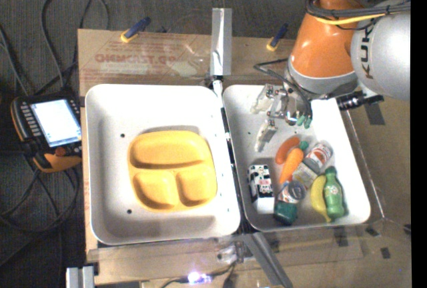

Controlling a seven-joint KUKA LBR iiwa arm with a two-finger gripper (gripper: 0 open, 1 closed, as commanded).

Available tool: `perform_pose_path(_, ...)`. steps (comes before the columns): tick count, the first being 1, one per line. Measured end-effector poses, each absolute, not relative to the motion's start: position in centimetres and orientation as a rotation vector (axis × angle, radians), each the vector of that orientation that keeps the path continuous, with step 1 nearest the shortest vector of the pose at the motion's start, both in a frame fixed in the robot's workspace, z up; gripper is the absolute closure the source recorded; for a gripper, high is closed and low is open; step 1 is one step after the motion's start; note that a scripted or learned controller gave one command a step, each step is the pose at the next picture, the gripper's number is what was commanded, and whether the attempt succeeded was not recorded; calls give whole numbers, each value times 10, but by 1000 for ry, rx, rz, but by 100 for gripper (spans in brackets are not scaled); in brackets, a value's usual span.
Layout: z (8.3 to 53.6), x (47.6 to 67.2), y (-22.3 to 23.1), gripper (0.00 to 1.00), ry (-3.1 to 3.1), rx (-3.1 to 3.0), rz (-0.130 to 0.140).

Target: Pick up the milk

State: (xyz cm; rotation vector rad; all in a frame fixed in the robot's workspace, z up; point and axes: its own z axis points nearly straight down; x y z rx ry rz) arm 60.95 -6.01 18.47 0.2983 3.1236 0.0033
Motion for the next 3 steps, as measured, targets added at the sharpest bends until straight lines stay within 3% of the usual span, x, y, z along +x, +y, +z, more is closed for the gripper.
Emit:
perform_pose_path(1,272,554,-40,0,3127,-251,2)
perform_pose_path(2,183,555,48,0,3122,-345,5)
perform_pose_path(3,332,536,42,0,3126,-289,0)
